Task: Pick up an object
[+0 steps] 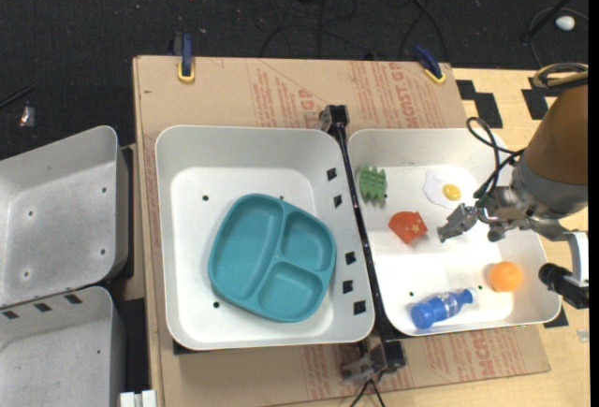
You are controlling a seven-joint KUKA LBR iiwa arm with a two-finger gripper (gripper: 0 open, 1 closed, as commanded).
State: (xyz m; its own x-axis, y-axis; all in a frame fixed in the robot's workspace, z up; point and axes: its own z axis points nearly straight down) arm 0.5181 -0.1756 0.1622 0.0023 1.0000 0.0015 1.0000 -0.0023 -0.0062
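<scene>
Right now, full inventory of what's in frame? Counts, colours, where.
divided plate: 1, teal, left bin
left bin: 1, white, bench left side
right bin: 1, white, bench right side
green toy: 1, green, right bin, far left part
red toy: 1, red, right bin, middle
fried egg toy: 1, white with yellow yolk, right bin, far side
orange ball: 1, orange, right bin, near right corner
bottle: 1, blue, lying on its side, right bin, near edge
clamps: 2, blue and yellow, far edge of the cardboard
gripper: 1, dark, over right bin, right of the red toy
</scene>
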